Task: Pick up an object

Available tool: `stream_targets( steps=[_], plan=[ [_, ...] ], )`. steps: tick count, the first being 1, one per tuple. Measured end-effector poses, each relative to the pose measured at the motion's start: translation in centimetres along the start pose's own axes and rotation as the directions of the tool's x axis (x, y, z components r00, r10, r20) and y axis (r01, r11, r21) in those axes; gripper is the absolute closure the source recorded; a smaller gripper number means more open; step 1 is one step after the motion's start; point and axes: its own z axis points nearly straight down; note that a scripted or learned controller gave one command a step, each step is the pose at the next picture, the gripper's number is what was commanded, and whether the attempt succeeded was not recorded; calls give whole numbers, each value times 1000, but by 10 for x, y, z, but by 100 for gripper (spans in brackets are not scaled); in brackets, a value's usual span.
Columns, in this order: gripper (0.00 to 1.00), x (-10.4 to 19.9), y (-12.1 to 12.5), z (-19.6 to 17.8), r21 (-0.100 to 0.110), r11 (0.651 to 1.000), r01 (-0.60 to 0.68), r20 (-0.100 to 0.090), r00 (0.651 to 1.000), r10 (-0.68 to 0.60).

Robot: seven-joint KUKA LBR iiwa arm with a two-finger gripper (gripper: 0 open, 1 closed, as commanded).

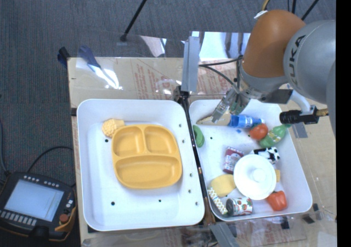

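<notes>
My gripper [222, 110] hangs over the back left part of the right bin [303, 177], just left of a blue bottle [244, 121] lying on its side. Beside the bottle sit a red tomato [258, 131] and a green bottle [274, 135]. Further forward lie a red can [232, 159], a white round lid [255, 176], a yellow lemon-like piece [222, 184], a red pepper [277, 200] and a small printed can [239, 206]. A green item [198, 136] rests by the bin's left wall. I see nothing held at the gripper.
The left bin [93, 185] holds a yellow divided plate [147, 155] and a small yellow corn-like piece [112, 126] at the plate's back left. A black-and-white toy [267, 154] lies behind the white lid. A tablet [34, 199] sits on the floor at the lower left.
</notes>
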Motion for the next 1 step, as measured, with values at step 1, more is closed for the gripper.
stream_targets(
  steps=[1],
  plan=[
    [100, 20, 11, -78, 2, 994, -107, -3, 994, 107]
  ],
)
